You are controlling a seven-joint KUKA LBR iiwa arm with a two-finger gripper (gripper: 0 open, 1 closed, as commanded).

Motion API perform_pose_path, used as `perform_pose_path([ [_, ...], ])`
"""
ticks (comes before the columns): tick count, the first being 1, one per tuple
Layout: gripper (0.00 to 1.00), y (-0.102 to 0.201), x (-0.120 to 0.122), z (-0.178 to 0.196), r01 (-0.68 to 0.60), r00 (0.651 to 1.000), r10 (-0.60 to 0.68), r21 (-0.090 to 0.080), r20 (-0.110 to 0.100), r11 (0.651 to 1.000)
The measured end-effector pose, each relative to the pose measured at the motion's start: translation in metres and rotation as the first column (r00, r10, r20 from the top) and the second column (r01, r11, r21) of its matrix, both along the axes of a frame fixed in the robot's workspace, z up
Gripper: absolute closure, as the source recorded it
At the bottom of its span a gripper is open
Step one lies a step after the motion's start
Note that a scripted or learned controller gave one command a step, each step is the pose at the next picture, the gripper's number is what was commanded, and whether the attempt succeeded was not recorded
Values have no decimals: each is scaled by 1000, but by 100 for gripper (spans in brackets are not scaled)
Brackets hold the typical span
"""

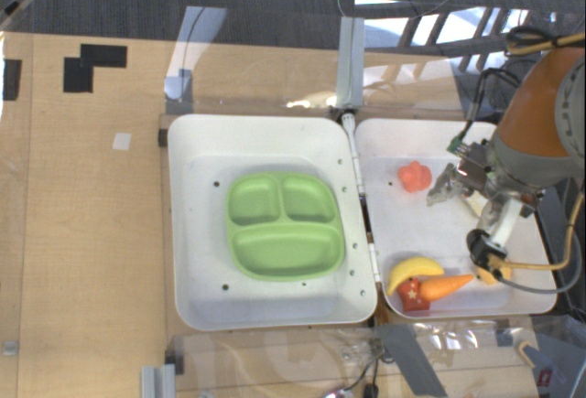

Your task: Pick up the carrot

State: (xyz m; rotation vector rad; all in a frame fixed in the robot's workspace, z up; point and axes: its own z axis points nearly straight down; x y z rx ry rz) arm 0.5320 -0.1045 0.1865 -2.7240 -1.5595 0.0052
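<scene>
Your carrot (448, 286) lies in the right bin (513, 300), near its front edge, touching a banana (413, 271) and a small red thing (414, 294) too blurry to name. The gripper (458, 184) hangs above the bin beside a pink toy (415, 176); you cannot tell its opening.

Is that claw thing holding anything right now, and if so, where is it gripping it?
Nothing seems held. The claw hangs above the right bin with nothing between its fingers, and the carrot lies apart from it at the bin's near edge.
</scene>
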Motion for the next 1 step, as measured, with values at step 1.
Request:
perform_pose_path([
  [1,0,-47,-41,-84,218,976,-218,0,-1,976],
])
